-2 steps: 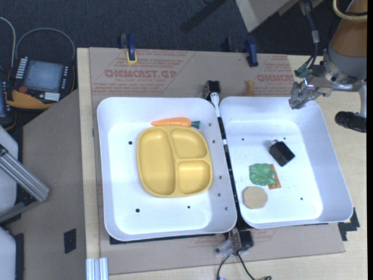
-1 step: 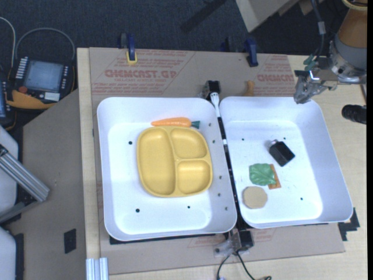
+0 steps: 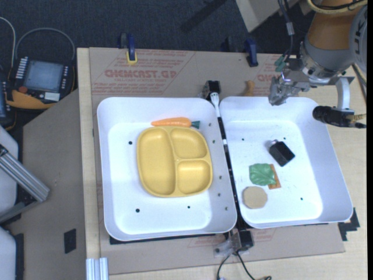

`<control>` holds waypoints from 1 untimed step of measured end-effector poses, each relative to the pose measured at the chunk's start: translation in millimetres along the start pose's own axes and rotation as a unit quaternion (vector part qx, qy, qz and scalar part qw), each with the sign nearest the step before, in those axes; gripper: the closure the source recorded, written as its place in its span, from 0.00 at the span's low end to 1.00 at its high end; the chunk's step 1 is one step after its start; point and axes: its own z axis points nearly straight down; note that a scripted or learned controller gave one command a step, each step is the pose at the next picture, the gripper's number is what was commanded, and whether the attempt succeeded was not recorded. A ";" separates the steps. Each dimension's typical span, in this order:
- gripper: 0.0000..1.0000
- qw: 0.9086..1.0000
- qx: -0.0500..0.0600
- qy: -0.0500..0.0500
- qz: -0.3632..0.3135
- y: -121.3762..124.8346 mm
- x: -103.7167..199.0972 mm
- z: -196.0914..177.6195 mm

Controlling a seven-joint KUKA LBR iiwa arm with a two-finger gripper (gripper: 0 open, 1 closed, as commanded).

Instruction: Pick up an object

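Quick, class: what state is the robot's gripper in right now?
Gripper: above the back edge of the right bin, nothing visibly held; open or shut cannot be told.

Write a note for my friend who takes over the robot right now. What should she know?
Gripper: above the right white bin's far rim, nothing seen in it; whether it is open is unclear.
Right bin: small black block, green crumpled piece, round tan disc.
Left white bin: yellow divided plastic plate, with an orange toy carrot beside its far edge.
Done: nothing lifted.
Left: pick up one object.
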 end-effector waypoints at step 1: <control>1.00 1.000 0.000 0.000 0.000 -4.9 51.3 -3.8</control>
